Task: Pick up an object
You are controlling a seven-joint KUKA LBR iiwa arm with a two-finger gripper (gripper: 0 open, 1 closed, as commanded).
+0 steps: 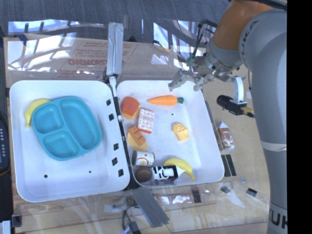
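- The gripper (187,82) hangs above the far rim of the right bin (210,130), just beyond the carrot (163,100); its fingers (176,83) look spread, with nothing between them.
- The carrot, smooth, tapered and orange with a green stub, lies flat and apart from the rest, probably the easiest pick.
- A ridged yellow corn piece (180,131) sits alone mid-bin; a curved banana (180,166) lies by the near wall.
- The left bin (19,179) holds a glossy blue divided plate (67,126).

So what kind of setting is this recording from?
Most likely a robot lab bin-picking bench: two white bins side by side, toy food such as a carrot and banana, and a grey arm reaching in.
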